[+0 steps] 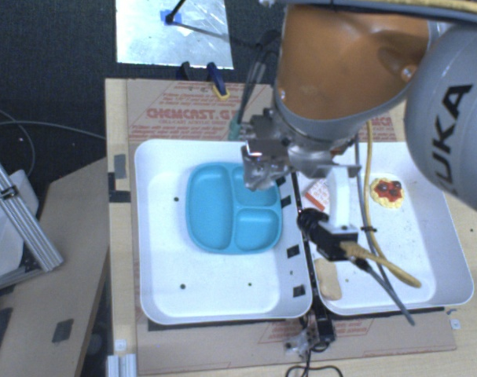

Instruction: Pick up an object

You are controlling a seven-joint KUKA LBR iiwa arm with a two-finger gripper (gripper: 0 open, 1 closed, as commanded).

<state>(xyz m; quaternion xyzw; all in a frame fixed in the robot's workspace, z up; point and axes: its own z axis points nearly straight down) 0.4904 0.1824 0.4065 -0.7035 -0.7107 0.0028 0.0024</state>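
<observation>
The glossy orange-and-grey arm (356, 61) is seen looming largest. Its metal end effector (258, 167) is poised over the smooth blue compartmented tray (222, 210) in the left bin (155, 250); finger state cannot be told.

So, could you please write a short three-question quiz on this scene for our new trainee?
1. True or false: the blue divided plate lies in the left bin.
2. Which bin holds the small pizza toy: A left, B right?
3. Fill in: the gripper is above the plate's ____ edge, as seen in the picture.

Key: 1 true; 2 B, the right bin; 3 upper right.
</observation>
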